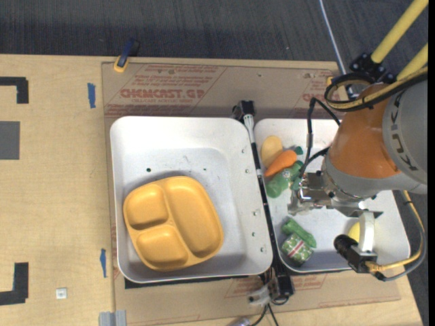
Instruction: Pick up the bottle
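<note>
Though the gripper (304, 194) hangs beside the bottle (297, 242), its state is unclear.

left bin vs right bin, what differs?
The left bin holds one yellow divided plate; the right bin holds several small items, among them a carrot and a green bottle. The arm hangs over the right bin, not the left. Both are shallow and white.

The arm (370, 148) covers most of the right bin (401, 250), and the view's right edge cuts it off. The gripper's (299, 199) fingers are too small to read. A yellow thing (353, 230) peeks out below the wrist.
</note>
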Controlling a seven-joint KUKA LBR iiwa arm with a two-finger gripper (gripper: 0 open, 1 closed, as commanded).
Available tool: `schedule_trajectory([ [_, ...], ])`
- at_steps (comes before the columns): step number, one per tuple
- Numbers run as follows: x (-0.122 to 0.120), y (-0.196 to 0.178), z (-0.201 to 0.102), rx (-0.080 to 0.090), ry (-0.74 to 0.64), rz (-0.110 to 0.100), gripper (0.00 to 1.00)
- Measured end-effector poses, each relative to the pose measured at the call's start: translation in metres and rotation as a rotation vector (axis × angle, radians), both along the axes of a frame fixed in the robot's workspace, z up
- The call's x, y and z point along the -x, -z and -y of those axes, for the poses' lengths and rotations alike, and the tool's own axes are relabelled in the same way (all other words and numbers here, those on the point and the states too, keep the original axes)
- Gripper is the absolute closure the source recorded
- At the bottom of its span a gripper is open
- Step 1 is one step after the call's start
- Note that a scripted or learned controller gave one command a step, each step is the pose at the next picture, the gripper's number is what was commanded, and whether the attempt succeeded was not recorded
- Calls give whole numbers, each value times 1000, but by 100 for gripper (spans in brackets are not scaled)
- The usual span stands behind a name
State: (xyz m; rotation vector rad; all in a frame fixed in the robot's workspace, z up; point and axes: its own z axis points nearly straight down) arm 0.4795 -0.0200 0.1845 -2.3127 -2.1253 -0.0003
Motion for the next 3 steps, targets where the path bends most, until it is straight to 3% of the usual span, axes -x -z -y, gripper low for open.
schedule_trajectory([
  [1,0,0,-48,-1,-371,-2,100],
  [3,0,0,-90,-1,-875,-1,100],
])
